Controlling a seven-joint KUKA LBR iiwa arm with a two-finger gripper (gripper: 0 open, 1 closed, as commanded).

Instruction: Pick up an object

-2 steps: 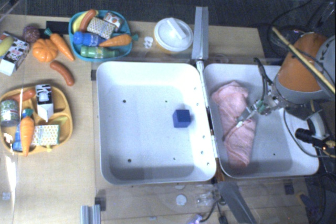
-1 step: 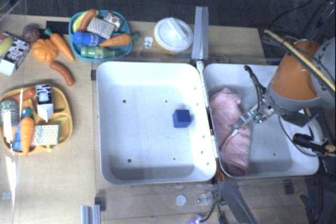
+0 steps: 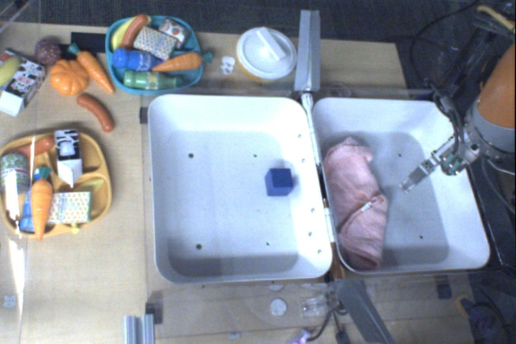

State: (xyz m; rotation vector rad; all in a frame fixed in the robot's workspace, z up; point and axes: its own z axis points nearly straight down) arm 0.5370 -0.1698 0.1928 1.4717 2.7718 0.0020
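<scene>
A small blue cube (image 3: 280, 180) lies near the middle of the left bin (image 3: 185, 125). A crumpled pink cloth (image 3: 355, 197) lies along the left side of the right bin (image 3: 435, 246). My gripper (image 3: 413, 178) hangs over the right bin, just right of the cloth, its thin fingers pointing down-left with nothing visible between them. The arm with its orange band (image 3: 498, 97) comes in from the right edge.
Left of the bins sit a blue bowl (image 3: 153, 52) and a yellow tray (image 3: 56, 185) of toy food, with loose toy vegetables (image 3: 81, 80) on the bench. A white lidded container (image 3: 266, 52) stands behind the bins. Cables (image 3: 459, 20) hang at the upper right.
</scene>
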